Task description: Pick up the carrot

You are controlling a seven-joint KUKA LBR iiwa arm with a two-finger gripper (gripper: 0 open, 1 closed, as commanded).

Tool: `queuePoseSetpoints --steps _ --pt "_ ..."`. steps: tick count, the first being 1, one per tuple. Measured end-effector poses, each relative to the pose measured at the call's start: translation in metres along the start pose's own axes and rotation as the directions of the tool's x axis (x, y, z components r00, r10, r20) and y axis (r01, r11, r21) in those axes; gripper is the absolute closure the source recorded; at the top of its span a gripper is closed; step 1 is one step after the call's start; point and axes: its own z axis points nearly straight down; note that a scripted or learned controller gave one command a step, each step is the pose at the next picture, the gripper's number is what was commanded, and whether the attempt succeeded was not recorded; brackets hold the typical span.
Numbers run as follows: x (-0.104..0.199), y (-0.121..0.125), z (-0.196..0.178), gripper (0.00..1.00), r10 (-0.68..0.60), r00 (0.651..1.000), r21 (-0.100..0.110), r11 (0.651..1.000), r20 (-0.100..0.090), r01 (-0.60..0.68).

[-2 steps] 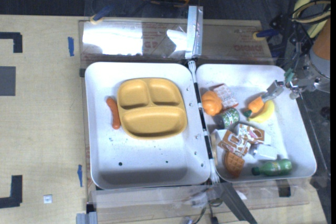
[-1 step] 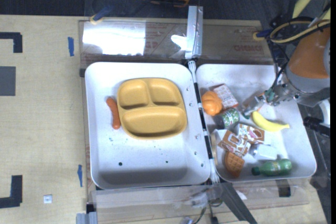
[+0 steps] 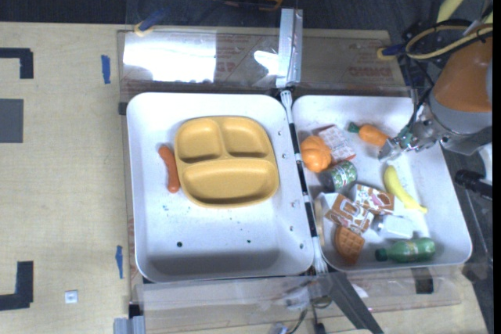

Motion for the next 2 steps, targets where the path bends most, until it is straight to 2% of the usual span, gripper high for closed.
queuePoseSetpoints --steps 1,2 --pt "0.0204 0.0457 -0.0848 1.00 0.256 0.967 0.015 0.966 0.001 -0.256" --pt "0.0205 0.0457 -0.0847 0.00 0.256 0.967 0.016 0.966 0.001 -0.256"
